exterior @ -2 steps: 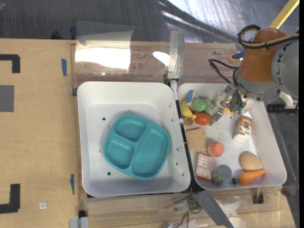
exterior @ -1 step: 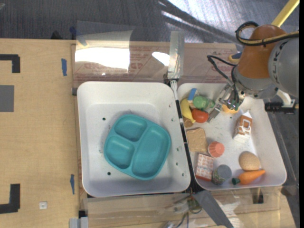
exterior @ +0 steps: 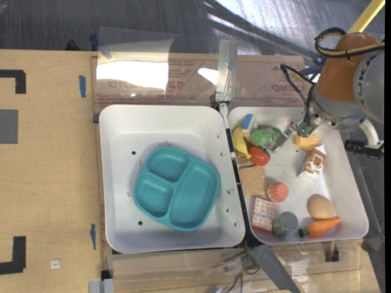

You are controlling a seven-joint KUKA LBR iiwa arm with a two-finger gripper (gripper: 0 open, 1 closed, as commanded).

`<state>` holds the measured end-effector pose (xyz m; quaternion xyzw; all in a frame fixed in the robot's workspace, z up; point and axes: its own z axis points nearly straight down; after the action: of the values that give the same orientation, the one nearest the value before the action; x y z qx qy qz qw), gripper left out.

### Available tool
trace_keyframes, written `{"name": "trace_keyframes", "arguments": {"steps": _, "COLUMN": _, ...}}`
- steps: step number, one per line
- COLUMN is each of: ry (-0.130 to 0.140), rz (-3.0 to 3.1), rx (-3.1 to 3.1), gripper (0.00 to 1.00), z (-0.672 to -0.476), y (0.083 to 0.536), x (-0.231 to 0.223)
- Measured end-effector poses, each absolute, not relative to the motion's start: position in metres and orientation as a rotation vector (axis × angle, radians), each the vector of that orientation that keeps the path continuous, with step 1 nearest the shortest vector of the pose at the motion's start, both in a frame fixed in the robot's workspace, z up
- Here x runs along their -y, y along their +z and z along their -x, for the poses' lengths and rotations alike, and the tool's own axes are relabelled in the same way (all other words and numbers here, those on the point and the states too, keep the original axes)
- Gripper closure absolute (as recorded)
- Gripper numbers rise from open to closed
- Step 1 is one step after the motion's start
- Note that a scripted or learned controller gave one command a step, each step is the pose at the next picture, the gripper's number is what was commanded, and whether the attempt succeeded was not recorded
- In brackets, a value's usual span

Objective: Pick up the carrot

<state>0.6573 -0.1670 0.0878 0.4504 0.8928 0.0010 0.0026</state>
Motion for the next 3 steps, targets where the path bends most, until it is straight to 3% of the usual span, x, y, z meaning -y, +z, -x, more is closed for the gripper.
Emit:
{"name": "trace_keyframes", "arguments": {"steps": 1, "ry": 0.0, "rz": -1.24, "rx": -2.901, "gripper": 0.0, "z": -0.666, "y": 0.089, "x": 0.208}}
{"name": "trace_keyframes", "arguments": {"steps": 2, "ry": 0.003, "rz": -1.503, "rx": -2.755, "gripper": 0.0, "z": -0.642, "y": 0.087, "x": 0.208}}
{"name": "trace_keyframes", "arguments": {"steps": 3, "ry": 0.004, "rz": -1.618, "rx": -2.686, "gripper": 0.0, "z": -0.648, "y": 0.087, "x": 0.211}}
